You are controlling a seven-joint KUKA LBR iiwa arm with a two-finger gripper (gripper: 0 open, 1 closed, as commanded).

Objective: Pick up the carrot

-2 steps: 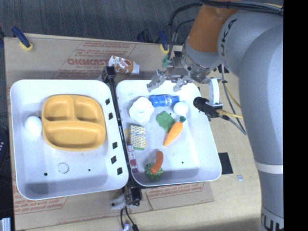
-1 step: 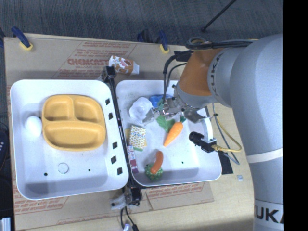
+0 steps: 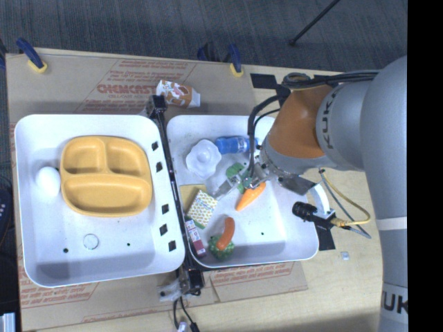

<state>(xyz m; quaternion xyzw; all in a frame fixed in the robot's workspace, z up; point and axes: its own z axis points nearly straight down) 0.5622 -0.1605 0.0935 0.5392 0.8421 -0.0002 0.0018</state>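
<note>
Carrot [image 3: 250, 196] lies in the right bin [image 3: 294, 244], near its right edge, beside a clear plastic bottle [image 3: 214, 153], a patterned packet [image 3: 203, 208] and a sausage-like toy [image 3: 225, 234]. Left bin [image 3: 41, 254] holds a yellow divided tray [image 3: 106, 173]. The gripper [image 3: 248, 178] sits at the carrot's leafy end; I cannot tell its state.
</note>
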